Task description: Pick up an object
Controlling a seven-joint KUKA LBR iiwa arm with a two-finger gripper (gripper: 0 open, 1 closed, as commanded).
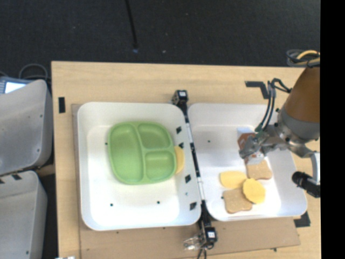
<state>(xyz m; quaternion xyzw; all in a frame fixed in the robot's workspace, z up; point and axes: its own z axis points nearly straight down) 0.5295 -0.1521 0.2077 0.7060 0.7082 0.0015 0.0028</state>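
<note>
The right bin holds several food pieces. A pale yellow slice and a darker yellow round piece lie near its front. Beside them are two tan toast-like pieces, one just under the arm and one at the front. A small reddish-brown piece lies right at the gripper. The gripper hangs low over the bin's middle right, above that reddish piece and the upper toast piece. The arm's body hides what lies beneath it.
The left bin holds a green divided plate, with a yellow piece sticking out at the plate's right edge. A ridge with clips divides the bins. Cables run at the right bin's back.
</note>
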